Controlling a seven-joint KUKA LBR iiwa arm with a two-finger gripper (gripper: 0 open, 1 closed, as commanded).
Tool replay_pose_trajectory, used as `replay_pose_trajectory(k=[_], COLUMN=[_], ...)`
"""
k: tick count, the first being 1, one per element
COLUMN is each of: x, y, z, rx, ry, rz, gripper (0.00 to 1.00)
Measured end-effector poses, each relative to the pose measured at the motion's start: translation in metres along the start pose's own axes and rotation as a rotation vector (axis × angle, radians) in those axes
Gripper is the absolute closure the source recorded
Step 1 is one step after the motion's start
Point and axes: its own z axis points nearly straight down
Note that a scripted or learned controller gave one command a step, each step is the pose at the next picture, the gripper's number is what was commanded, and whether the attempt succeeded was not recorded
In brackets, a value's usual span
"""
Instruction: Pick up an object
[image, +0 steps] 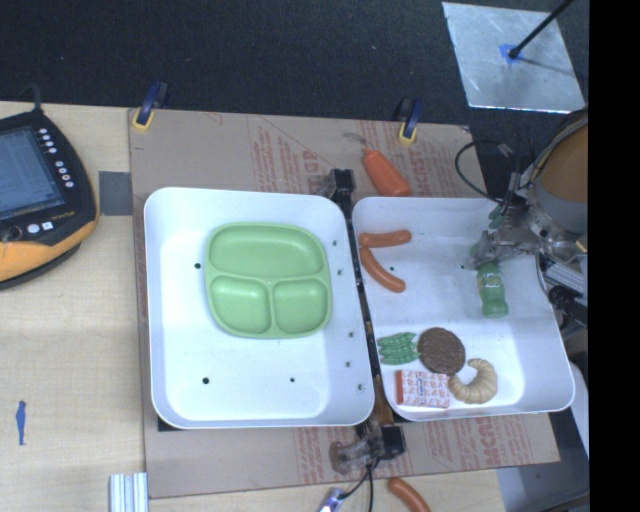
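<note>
**End effector over green bottle in right bin**

End effector (497, 250) sits at right bin (540, 400) far-right side, just above a small green bottle (492, 292). Same bin: two sausages (383, 254), green peas pod (397, 347), brown patty (441, 350), croissant (478, 381), red-white packet (423, 388). Left bin (170, 330) holds green divided plate (268, 279). Orange carrot (384, 172) on bench beyond bins.

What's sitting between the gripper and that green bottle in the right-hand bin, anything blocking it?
Nothing visible does. The gripper hangs at the right bin's far right, directly above the green bottle, with bare bin floor between. The sausages lie well to the left.
</note>
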Motion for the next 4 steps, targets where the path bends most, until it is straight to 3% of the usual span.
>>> replay_pose_trajectory(k=[1,2,3,4], x=[0.050,-0.003,0.004,0.092], y=[-0.074,-0.131,-0.137,-0.055], z=[0.037,-0.169,-0.045,0.036], rx=[0.001,-0.004,0.000,-0.003], ry=[0.001,-0.002,0.001,0.000], rz=[-0.002,-0.001,-0.002,-0.005], gripper=[0.00,0.00,0.00,0.00])
